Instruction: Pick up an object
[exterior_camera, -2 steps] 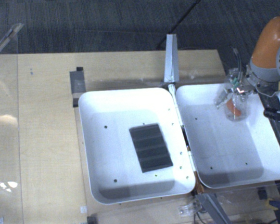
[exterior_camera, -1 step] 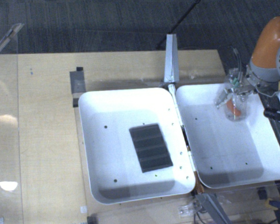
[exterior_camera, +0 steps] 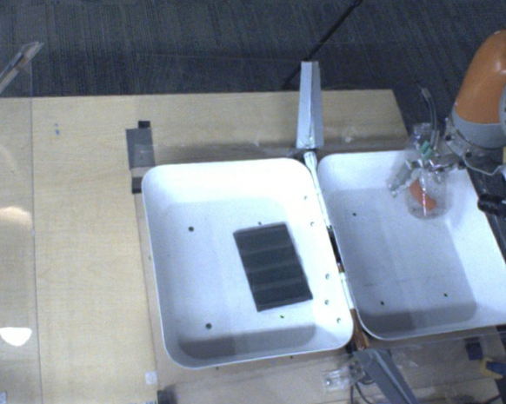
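Camera view from above: my hand [exterior_camera: 422, 175] hangs over the far right of the right bin [exterior_camera: 392, 308].

Something clear with a red-orange patch [exterior_camera: 424, 197] sits right at my fingertips (it looks like a small see-through object) — whether I actually grip it, or how wide I am spread, I cannot tell from this blur. My orange band [exterior_camera: 487, 78] shows at the right edge. A dark ribbed rectangular pad [exterior_camera: 273, 266] lies flat mid-floor in the left bin [exterior_camera: 185, 333] — well apart from me — on the wooden tabletop [exterior_camera: 74, 254].
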Robot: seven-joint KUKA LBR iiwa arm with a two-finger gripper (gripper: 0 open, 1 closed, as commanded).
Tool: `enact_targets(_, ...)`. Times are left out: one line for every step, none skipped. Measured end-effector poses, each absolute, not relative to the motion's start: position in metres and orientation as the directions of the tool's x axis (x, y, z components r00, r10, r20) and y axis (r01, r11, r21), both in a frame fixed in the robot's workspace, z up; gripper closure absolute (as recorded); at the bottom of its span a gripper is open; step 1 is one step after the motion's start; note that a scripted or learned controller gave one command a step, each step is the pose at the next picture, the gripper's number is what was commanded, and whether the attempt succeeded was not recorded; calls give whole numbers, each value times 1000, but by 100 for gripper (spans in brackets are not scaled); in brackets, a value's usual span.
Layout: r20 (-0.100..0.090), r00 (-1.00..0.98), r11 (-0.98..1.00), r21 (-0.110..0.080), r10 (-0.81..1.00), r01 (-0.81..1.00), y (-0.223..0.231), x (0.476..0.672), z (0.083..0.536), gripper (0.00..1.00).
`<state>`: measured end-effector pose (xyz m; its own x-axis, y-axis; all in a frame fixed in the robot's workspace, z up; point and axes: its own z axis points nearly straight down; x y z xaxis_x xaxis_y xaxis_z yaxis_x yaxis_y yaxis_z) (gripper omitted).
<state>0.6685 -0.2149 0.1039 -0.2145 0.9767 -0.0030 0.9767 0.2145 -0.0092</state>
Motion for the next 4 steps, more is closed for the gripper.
enact_targets(-3,-220,220,-10,975,975,-215,668,104,0)
enact_targets(-3,-237,237,-10,972,972,-215,668,104,0)
enact_targets(-3,-254,254,-11,967,967,-215,668,104,0)
enact_targets(7,-465,465,-19,885,885,-215,665,96,0)
